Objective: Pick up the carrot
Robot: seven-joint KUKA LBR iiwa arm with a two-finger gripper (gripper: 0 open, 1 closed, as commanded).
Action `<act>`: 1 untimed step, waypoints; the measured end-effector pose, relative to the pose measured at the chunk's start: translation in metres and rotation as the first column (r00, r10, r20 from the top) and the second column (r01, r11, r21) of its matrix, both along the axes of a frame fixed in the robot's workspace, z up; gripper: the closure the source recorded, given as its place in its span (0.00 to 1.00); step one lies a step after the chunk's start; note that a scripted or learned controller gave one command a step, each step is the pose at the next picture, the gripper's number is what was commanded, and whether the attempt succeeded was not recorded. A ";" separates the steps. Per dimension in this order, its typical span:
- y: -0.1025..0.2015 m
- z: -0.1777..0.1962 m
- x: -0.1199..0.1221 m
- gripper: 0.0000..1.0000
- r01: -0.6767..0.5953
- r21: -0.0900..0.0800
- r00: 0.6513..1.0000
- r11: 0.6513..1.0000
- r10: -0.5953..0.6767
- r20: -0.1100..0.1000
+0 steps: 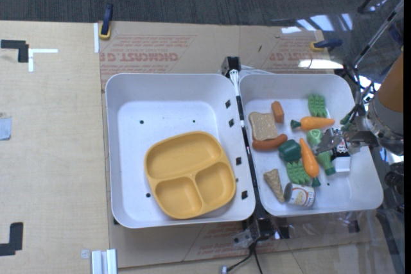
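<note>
Two orange carrots lie in the right bin (366,196). One carrot (318,122) lies crosswise near the bin's right side, with its green top pointing left. The other carrot (309,158) lies slantwise just below it, between green toy pieces. My gripper (329,140) reaches in from the right and hangs low over the bin between the two carrots, right beside the slanted one. A small light green piece (314,136) sits just at its tip. Nothing shows as held.
The right bin also holds a bread slice (262,126), a sausage (269,143), a small orange piece (277,111), a green pepper (290,150), a leafy green piece (316,104), a wedge (274,184) and a can (299,195). A yellow divided plate (188,173) lies in the left bin (128,138).
</note>
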State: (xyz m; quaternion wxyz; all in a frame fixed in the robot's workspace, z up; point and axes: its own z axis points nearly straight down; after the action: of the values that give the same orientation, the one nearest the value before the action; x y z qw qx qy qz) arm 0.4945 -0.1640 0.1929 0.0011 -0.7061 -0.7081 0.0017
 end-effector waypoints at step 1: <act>0.040 -0.100 0.006 0.00 0.008 0.002 1.000 1.000 -0.008 0.001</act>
State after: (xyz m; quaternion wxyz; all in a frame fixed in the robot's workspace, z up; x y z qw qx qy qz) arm 0.5002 -0.1245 0.0927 0.0015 -0.7089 -0.7053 0.0009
